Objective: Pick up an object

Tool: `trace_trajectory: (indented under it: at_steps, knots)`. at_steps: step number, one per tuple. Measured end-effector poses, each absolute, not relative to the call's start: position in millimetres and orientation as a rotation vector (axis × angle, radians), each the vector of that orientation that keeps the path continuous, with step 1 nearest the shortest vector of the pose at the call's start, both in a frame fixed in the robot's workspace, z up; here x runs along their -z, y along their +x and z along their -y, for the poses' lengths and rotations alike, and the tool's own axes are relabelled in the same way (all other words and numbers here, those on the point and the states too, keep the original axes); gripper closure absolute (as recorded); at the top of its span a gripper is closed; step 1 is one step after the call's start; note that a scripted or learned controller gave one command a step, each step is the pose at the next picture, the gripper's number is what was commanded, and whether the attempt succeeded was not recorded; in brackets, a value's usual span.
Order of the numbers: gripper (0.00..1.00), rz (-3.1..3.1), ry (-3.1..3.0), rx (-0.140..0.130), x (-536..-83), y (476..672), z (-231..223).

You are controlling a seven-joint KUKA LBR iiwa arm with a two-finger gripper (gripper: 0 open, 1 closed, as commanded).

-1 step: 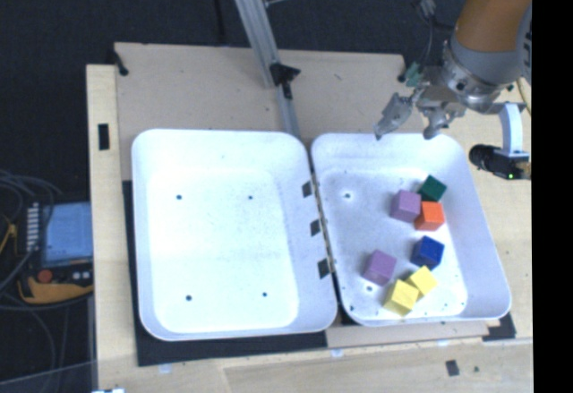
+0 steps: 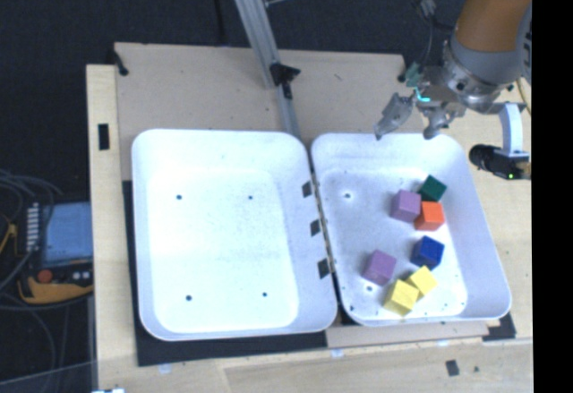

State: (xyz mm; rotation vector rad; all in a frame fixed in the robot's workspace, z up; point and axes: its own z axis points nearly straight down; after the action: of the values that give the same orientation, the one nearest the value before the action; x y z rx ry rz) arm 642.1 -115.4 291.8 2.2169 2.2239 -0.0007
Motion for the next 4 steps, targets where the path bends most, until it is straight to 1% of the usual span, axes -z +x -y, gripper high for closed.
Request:
trace_trajectory:
  at_steps: [1,2,3,4]
  knots:
    - [0.0,-2.225,2.223,0.006,-232,637.9,109]
    - [0.0,-2.223,2.224,0.007,-175,627.6,108]
    - [0.0,-2.221,2.228,0.006,-114,627.6,103]
    - [1.0,-2.208,2.229,-0.003,-129,630.0,105]
